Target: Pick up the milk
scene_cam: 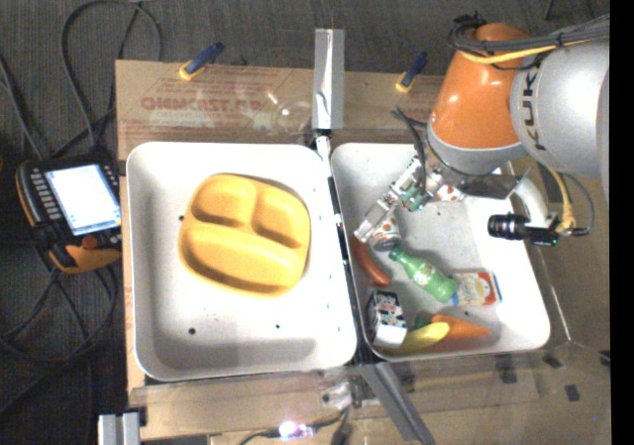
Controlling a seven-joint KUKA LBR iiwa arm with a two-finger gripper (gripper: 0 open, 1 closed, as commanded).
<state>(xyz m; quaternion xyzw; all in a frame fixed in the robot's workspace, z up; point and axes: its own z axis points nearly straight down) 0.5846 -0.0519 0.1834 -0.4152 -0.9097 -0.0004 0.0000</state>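
A: Eyes on the right bin [535, 329]. The milk [379, 225], a small carton with a red-and-white end, lies tipped on its side at the bin's upper left, tight against the inner wall.

B: And the gripper [421, 180]?

A: Right at the carton's upper end, under the orange band. It looks to be touching or gripping that end, but whether it actually has the carton, I cannot tell from up here.

B: How will it handle?

A: My guess: light, thin-walled, easy to crush, a bit slick on the printed faces. Best taken across the flat sides mid-body, not by a corner.

B: Neighbours?

A: A red sausage [371, 262] lies just below the milk, a green bottle [423, 275] below and right of it. A yellow tray [246, 232] sits well left of the milk, in the left bin [158, 334].
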